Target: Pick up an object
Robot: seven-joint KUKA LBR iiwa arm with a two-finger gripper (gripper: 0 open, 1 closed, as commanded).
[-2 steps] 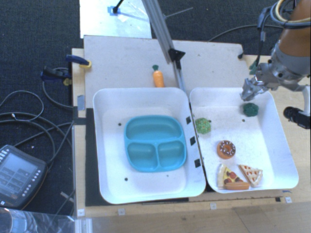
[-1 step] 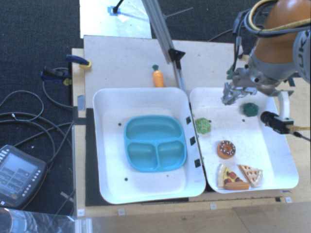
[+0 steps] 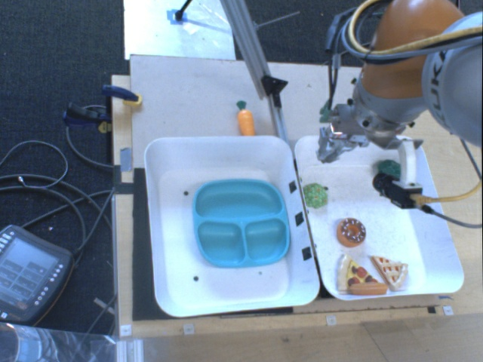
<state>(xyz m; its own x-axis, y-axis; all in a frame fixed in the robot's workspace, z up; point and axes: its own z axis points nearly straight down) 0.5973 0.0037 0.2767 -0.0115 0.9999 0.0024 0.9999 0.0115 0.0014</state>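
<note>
Grey arm point(image 3: 453, 89) with orange band point(image 3: 411, 44), yellow cable point(image 3: 362, 13), metallic wrist.

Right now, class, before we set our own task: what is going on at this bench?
A grey robot arm reaches in from the right, and its end effector hangs over the far end of the right bin. Nothing shows between its fingers. That bin holds a green toy, a donut, a pizza slice and a waffle piece. A blue divided plate lies in the left bin, and a toy carrot lies on the bench behind it.
</note>
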